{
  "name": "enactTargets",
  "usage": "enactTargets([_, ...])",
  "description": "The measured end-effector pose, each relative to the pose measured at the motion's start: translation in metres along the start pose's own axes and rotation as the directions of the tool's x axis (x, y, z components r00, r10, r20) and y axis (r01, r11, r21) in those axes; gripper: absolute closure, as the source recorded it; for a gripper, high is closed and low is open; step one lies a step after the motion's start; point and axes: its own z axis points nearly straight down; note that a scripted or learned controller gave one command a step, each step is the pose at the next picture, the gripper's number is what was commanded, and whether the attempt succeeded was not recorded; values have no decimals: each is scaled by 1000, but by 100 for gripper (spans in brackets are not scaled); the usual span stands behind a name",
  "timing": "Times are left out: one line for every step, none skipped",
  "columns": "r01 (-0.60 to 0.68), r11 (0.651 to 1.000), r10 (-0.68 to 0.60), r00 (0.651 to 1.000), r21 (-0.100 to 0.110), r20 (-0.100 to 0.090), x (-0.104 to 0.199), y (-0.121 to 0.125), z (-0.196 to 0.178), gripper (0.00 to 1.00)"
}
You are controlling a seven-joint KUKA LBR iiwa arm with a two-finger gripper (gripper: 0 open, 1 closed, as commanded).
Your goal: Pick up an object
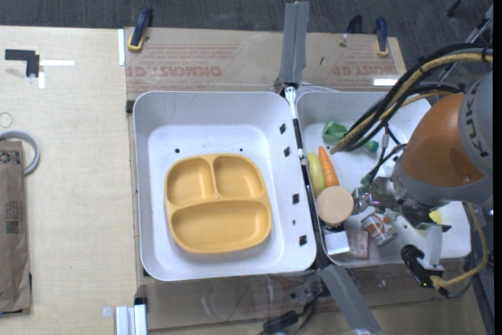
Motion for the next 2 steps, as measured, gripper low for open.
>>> enactTargets([-386,922,386,922,-1,0,8,-1,-1,0])
enactTargets([-391,921,391,921,-1,2,5,-1,-10,100])
